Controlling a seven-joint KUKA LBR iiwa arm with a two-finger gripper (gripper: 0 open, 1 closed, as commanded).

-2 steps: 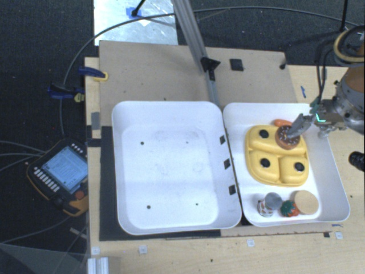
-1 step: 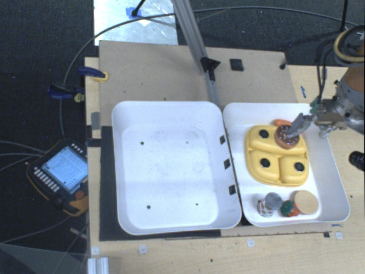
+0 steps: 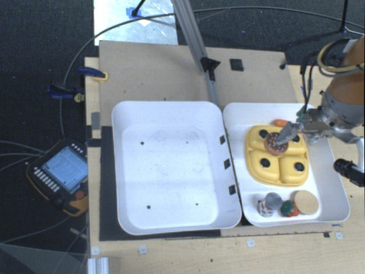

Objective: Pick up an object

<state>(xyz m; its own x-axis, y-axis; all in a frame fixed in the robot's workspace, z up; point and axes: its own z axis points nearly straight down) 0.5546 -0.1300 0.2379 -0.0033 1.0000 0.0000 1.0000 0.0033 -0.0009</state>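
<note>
The right bin (image 3: 336, 201) holds a large yellow block with dark holes (image 3: 278, 160). A small brownish ring-shaped object (image 3: 277, 146) lies on top of the yellow block. My gripper (image 3: 283, 136) reaches in from the right and sits right at this ring, over the block's upper middle. An orange piece (image 3: 280, 123) peeks out just behind the block. Along the bin's front edge lie a small grey and white object (image 3: 268, 203), a green and red strawberry-like toy (image 3: 289, 209) and a tan disc (image 3: 307, 201).
The left bin (image 3: 122, 153) stands beside the right one, with black clips (image 3: 226, 164) along the shared rim. A metal pole (image 3: 191, 30) slants over the back of the bench. A teach pendant (image 3: 60, 173) lies off the bench at the left.
</note>
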